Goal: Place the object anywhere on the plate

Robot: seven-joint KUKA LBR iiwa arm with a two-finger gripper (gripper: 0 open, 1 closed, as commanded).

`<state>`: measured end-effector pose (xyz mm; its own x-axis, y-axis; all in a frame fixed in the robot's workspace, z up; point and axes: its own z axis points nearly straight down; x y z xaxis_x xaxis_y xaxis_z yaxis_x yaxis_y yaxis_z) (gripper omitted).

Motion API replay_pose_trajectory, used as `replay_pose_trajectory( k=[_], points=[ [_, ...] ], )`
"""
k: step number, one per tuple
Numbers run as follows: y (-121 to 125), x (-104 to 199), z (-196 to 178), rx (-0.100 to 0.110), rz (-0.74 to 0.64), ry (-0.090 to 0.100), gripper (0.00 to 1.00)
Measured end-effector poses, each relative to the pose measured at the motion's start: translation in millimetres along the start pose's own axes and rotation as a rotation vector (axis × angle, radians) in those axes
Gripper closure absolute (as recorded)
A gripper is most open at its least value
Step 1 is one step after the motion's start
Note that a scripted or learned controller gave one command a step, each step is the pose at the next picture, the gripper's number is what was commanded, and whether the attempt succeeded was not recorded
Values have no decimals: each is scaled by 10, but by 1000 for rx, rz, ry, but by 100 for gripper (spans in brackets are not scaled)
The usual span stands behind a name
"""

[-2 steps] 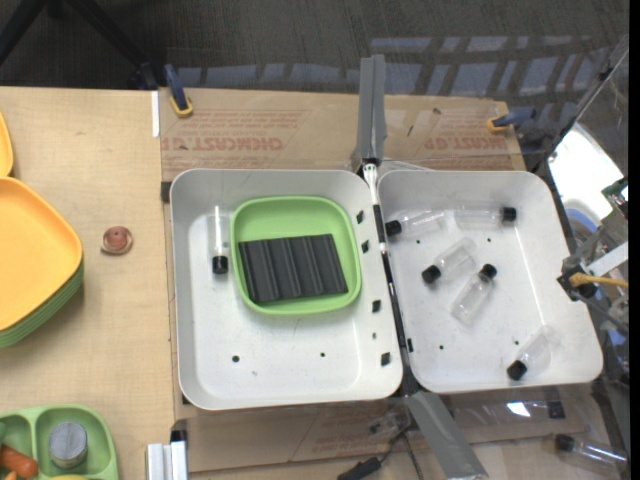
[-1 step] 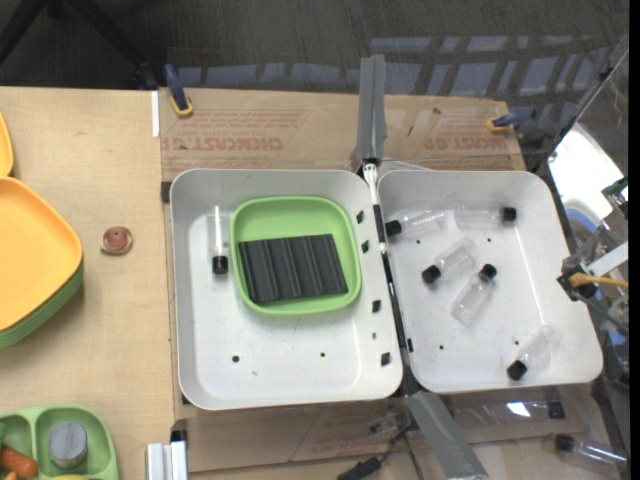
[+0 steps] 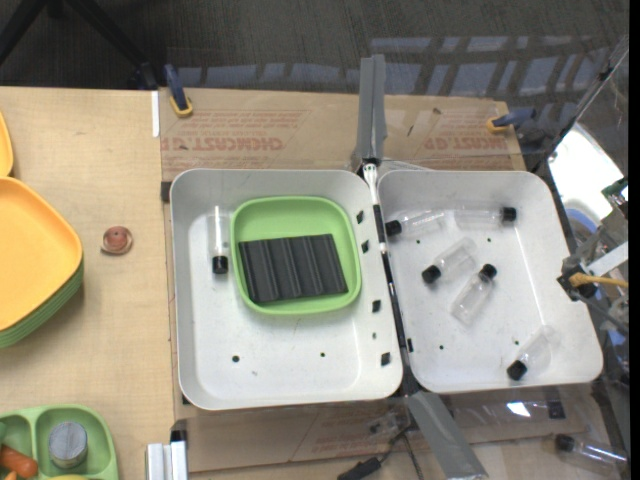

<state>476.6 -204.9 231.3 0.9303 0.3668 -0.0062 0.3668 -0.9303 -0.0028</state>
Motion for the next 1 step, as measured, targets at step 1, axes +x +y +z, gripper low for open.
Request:
replay_pose_trajectory(
  k=[1],
  points=[
    [0,0,0,0,0,0,0]
  ],
)
